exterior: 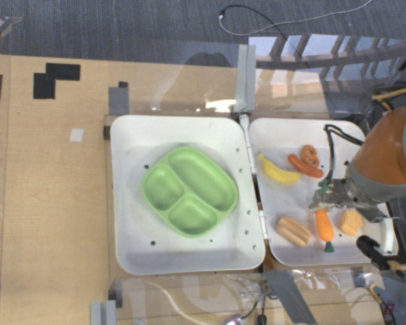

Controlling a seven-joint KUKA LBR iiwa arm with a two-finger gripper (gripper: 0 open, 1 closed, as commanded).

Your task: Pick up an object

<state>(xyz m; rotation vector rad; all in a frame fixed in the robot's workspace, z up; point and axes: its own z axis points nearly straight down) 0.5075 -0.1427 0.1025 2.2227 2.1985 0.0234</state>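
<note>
1. Hovering over the right bin (284, 141), the gripper (327, 199) sits just above the carrot (324, 227); whether its fingers are open I cannot tell.
2. The carrot lies between a bread roll (294, 230) and a small yellow piece (351, 222); probably light, rigid, slippery plastic, best pinched across its orange middle.
3. No readable writing.

Right bin (284, 131): upper area bare, easy access. Lower half crowded: banana (277, 171), pretzel (309, 155), sausage (304, 166), bread roll (294, 230), carrot (324, 226), tight gaps. Arm (386, 161) covers right side. Left bin (122, 195): green divided plate (189, 190) fills centre, margins free.
</note>
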